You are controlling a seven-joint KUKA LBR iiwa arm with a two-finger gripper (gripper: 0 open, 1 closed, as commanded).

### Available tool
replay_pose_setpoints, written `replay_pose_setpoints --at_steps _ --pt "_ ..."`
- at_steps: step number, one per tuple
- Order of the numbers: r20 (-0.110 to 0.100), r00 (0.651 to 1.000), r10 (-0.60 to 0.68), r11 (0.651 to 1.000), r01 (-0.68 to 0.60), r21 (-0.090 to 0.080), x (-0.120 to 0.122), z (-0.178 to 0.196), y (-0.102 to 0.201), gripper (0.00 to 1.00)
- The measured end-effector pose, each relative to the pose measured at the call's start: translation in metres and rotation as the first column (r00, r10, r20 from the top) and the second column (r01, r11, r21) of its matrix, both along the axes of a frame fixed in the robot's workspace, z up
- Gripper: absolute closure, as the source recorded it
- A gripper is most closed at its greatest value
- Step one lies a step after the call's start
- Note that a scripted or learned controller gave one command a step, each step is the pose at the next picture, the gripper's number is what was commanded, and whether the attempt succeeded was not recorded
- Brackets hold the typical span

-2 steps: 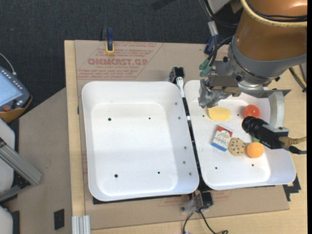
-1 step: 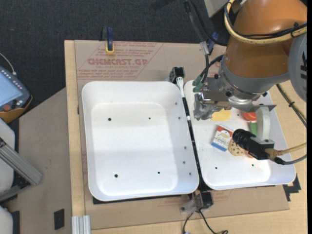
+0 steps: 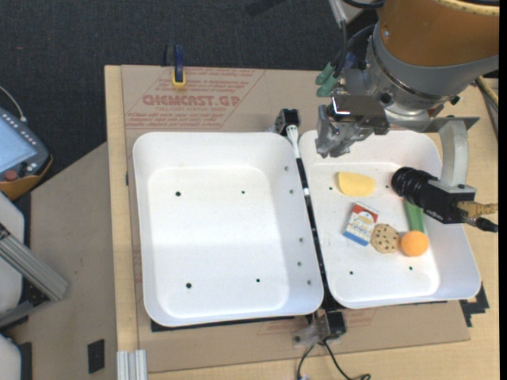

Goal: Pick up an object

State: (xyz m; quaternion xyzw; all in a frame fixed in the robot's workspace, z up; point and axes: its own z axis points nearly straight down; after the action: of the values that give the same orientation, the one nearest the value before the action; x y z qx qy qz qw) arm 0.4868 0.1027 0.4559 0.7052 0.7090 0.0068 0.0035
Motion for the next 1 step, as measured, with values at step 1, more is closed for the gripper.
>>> replay_pose_setpoints --at_steps 1 --pt "-0.032 0.999 -0.008 1.0 0.008 -0.009 0.0098 -0.1638 -0.009 1.0"
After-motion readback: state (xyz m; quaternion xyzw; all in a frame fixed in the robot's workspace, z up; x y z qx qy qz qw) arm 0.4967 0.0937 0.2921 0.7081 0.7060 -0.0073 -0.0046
